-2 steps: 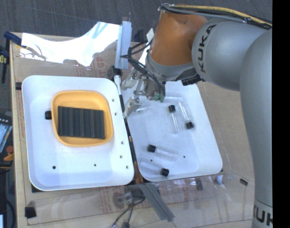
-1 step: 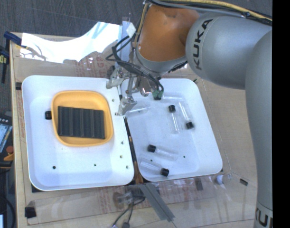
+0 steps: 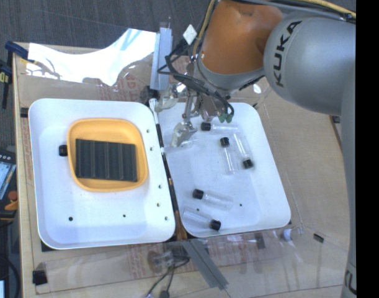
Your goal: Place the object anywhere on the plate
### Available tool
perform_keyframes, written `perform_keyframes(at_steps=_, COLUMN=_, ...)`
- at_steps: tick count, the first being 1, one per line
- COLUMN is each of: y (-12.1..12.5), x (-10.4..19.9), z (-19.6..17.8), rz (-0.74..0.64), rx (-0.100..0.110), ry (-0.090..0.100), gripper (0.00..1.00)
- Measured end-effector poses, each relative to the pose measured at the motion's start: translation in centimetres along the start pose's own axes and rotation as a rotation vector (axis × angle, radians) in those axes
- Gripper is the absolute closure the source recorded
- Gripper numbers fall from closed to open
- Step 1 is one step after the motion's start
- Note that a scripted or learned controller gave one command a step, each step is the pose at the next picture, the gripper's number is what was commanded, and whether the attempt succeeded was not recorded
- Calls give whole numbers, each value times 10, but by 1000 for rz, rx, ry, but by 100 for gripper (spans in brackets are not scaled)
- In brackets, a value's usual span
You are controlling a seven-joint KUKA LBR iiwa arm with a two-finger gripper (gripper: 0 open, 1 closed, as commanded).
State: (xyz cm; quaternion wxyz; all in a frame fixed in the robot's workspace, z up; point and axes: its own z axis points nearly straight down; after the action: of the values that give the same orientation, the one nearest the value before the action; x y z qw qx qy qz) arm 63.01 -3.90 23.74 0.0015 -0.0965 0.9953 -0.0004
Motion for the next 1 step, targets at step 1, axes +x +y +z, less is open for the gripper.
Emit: perform_keyframes(at_steps=1, y=0, x=0, z=0, rz=1, rx=0, ry=0, gripper=0)
